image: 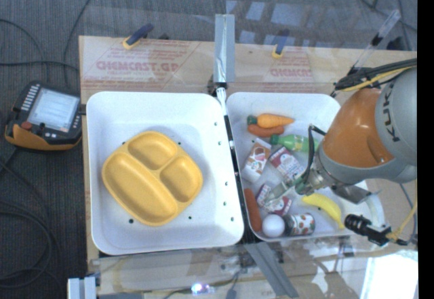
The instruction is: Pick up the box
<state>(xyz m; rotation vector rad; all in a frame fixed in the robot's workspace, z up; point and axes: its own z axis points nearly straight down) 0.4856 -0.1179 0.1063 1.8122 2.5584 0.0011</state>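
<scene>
Two small red-and-white boxes lie in the right bin (325, 104): one (256, 158) close to the divider, the other (287, 162) just to its right. My gripper (279, 193) hangs low over the clutter just below these boxes, above a third red-and-white packet (279, 207). The grey arm with its orange band (352, 138) reaches in from the right and hides the bin's right part. I cannot make out anything held.
The right bin also holds a carrot (271, 120), a green bottle (295, 142), a red sausage (251, 209), a white egg (273, 225), a can (302, 224) and a banana (327, 207). A yellow divided plate (152, 177) lies in the left bin (102, 108).
</scene>
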